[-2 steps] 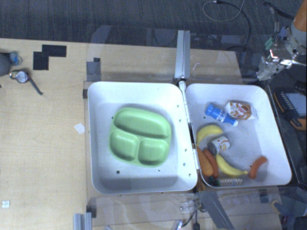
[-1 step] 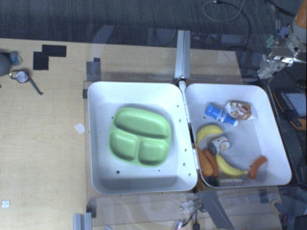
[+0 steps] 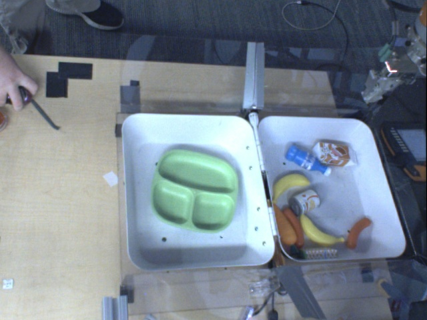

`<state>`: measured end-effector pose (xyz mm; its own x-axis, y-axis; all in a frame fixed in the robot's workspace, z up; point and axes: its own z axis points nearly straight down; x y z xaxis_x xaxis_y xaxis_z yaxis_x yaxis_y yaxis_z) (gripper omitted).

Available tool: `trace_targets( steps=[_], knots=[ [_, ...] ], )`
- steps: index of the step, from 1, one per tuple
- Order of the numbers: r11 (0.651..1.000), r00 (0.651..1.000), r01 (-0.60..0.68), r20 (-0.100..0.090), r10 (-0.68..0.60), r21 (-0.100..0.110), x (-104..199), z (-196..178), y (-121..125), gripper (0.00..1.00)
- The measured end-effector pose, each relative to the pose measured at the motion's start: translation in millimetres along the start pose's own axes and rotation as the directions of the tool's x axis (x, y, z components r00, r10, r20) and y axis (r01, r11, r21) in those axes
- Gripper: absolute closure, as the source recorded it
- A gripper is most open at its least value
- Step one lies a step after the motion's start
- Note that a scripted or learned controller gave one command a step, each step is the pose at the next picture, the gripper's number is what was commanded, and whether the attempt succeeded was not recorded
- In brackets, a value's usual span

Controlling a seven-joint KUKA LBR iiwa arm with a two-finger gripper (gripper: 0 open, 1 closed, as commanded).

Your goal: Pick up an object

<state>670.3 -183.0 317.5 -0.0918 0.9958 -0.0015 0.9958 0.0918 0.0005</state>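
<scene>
Nothing was lifted yet: banana, can and bottle lay in the right bin; gripper sat far off, its state unreadable.

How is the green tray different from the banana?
The green tray is green, wide and split into three compartments; the banana is yellow, thin and curved. The green tray lies alone in the left bin; the banana is crowded among other items in the right bin. Both lie flat.
</scene>
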Motion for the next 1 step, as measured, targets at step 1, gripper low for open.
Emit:
trace_targets(
  steps=[1],
  knots=[
    [1.0, 1.0, 0.005, 0.001, -0.005, 0.0, 1.2, -8.0, 1.9, 1.0]
  ],
)
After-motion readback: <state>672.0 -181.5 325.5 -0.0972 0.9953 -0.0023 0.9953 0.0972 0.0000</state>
